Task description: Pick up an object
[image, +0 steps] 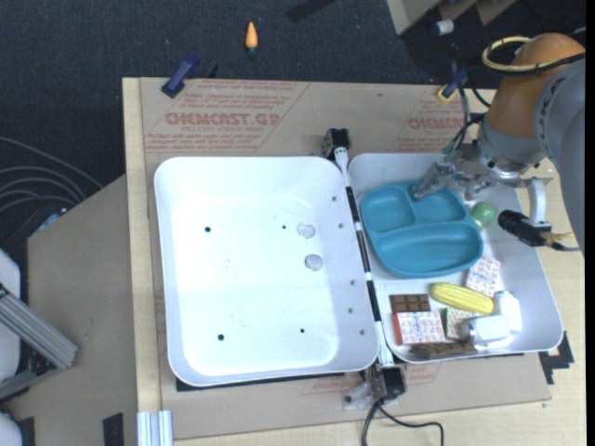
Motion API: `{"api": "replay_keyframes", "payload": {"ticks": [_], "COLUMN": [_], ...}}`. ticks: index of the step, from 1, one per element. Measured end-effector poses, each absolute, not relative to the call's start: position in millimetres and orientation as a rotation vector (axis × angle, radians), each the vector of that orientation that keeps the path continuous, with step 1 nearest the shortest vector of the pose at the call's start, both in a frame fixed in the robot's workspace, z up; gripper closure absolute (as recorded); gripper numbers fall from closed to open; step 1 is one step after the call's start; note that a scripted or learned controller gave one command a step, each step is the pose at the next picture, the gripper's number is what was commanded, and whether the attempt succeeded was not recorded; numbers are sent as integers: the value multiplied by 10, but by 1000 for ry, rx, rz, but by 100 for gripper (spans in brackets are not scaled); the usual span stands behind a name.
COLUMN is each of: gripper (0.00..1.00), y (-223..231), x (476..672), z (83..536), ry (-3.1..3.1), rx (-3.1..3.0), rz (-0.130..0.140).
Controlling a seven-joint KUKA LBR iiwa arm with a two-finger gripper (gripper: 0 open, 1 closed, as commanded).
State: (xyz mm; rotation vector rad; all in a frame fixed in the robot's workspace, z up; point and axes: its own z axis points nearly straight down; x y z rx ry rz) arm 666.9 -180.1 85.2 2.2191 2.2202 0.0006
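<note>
A cardboard-covered tabletop [279, 110] carries two shallow white bins side by side. The left bin [186, 249] takes up most of its middle; the right bin [544, 295] sits toward the tabletop's right edge and holds the objects. A blue divided tray [418, 235] lies in that bin's far half, against its left wall. Toward the bin's near edge lie a yellow corn cob [462, 296], small printed packets [418, 326] and a white block [495, 328]. A green ball [482, 215] rests just beside the tray's right rim. The arm's tool [453, 177] hangs over the tray's far right corner; whether it is apart or together cannot be told.
</note>
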Motion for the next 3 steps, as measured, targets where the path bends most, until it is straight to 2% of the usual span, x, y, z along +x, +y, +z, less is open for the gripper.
{"api": "replay_keyframes", "payload": {"ticks": [2, 3], "gripper": [0, 0], "y": [-1981, -1466], "x": [6670, 5778], "z": [854, 935], "ry": [2220, 2185], "rx": [2218, 2206], "rz": [0, 5]}}
